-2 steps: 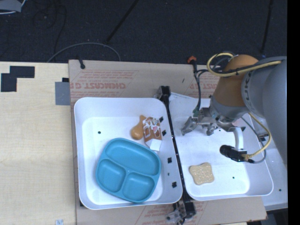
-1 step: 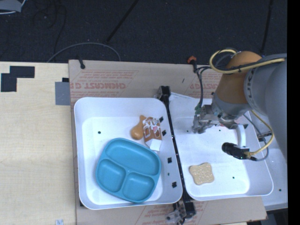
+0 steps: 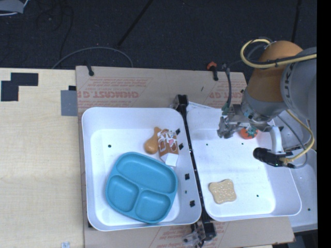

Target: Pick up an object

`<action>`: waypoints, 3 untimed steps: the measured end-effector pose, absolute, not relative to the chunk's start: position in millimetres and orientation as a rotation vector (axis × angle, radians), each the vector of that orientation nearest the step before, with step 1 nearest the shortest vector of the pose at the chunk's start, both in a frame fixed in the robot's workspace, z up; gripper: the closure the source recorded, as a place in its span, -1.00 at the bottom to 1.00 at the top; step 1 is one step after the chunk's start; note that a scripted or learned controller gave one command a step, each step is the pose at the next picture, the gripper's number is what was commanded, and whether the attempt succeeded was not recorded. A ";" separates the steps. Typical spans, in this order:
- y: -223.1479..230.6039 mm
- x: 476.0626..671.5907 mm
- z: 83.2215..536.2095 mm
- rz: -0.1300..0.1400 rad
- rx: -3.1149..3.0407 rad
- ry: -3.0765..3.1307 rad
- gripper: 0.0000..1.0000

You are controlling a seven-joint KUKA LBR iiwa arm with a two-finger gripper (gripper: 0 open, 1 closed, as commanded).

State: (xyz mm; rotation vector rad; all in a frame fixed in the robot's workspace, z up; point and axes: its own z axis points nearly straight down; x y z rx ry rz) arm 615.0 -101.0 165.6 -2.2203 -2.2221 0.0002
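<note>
My gripper (image 3: pixel 228 128) hangs over the back part of the right bin (image 3: pixel 289 203), close to its far wall. Just to its right lies a small red-orange object with a teal spot (image 3: pixel 249 133), partly hidden by the wrist; whether it touches the gripper is unclear. A tan slice of toy toast (image 3: pixel 223 191) lies flat near the right bin's front left. In the left bin (image 3: pixel 95 138) a blue divided plate (image 3: pixel 140 186) fills the front, with an orange-brown toy (image 3: pixel 151 144) and a brown-and-white patterned piece (image 3: pixel 168 142) behind it.
The black divider (image 3: pixel 187 154) runs between the two bins. A black cable fitting (image 3: pixel 269 156) from the arm hangs over the right bin's right side. Cardboard (image 3: pixel 134 89) lies beneath the bins, with a wooden bench (image 3: pixel 36 164) to the left.
</note>
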 end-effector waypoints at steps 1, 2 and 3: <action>-97.6 615.1 208.8 -0.001 -2.221 -2.222 1.00; -99.2 615.2 230.8 0.000 -2.221 -2.222 1.00; -62.4 587.5 236.9 0.004 -2.217 -2.220 1.00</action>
